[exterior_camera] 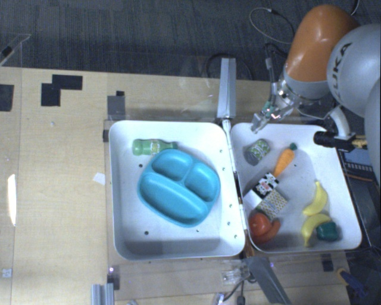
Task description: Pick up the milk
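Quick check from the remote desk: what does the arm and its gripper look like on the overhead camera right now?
The arm is smooth grey with rounded casings, a large orange band above the wrist and dark KUKA lettering on the grey shell. The gripper is a small metallic piece with bits of red and green wiring on it. Thin dark cables loop behind it, and a black fitting juts out beside the arm.

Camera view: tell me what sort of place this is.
Probably a robot lab's grasping test bench: two white bins on a workbench, toy food like a carrot and bananas, and the pincer above them.
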`<act>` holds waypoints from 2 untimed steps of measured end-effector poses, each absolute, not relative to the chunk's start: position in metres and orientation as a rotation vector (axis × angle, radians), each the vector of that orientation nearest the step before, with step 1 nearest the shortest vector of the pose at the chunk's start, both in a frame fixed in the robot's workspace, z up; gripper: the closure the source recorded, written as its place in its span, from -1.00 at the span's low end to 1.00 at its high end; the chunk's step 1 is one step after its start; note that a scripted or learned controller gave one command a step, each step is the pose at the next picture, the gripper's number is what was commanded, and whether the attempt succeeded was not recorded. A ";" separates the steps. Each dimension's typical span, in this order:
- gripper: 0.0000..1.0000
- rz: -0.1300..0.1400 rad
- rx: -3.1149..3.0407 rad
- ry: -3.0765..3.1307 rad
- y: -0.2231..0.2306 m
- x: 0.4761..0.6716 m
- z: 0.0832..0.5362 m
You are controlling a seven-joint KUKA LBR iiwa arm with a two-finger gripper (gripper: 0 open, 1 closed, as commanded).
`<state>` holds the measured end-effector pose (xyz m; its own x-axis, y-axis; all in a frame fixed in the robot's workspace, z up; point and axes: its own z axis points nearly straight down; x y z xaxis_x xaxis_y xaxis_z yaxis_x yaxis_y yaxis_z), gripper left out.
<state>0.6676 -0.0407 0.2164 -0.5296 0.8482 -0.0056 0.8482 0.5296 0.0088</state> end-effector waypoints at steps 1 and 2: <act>-1.00 0.007 1.519 2.740 -0.041 0.667 0.216; -1.00 0.004 1.151 2.918 -0.051 0.600 0.185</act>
